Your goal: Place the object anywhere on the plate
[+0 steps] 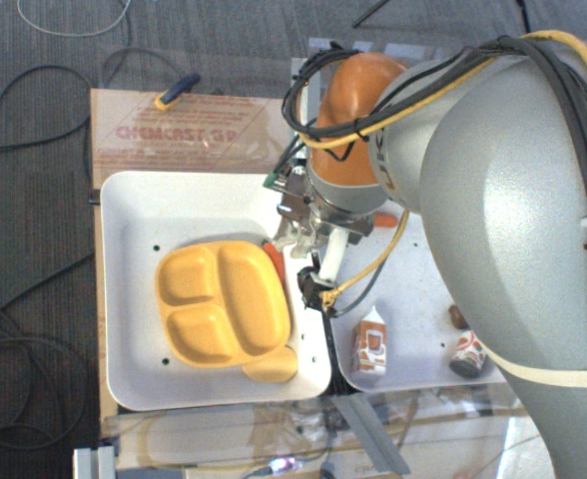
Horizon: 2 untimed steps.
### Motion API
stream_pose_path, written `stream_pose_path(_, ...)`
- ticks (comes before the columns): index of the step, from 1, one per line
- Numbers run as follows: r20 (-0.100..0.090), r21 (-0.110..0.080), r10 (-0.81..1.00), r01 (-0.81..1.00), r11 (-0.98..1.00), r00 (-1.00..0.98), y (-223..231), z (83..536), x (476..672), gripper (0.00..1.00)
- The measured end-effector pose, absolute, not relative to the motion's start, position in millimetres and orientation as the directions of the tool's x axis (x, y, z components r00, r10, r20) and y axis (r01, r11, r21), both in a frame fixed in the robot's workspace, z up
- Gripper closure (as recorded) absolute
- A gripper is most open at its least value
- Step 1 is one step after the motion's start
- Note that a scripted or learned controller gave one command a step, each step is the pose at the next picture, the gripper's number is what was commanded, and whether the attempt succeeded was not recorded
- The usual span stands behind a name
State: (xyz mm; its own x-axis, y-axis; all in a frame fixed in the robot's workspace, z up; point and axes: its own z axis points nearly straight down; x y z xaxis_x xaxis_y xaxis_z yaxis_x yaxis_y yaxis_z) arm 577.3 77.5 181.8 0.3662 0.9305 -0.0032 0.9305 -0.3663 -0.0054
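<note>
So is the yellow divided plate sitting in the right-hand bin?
No, the yellow plate lies in the left bin, while the right bin holds a small bottle instead.

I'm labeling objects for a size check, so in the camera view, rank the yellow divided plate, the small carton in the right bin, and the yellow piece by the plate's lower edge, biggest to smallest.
1. yellow divided plate, clearly largest.
2 and 3. small carton and yellow piece look about alike, so no ranking.
</note>
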Motion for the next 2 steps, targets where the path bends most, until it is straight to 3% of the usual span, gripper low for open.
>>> stream_pose_path(1, -0.003, -0.006, 0.931, 0.93, -0.366, 0.366, 77.4, 181.9, 577.4, 0.0)
stream_pose_path(2, -0.005, -0.011, 0.931, 0.93, -0.366, 0.366, 77.1, 189.2, 576.7, 1.0)
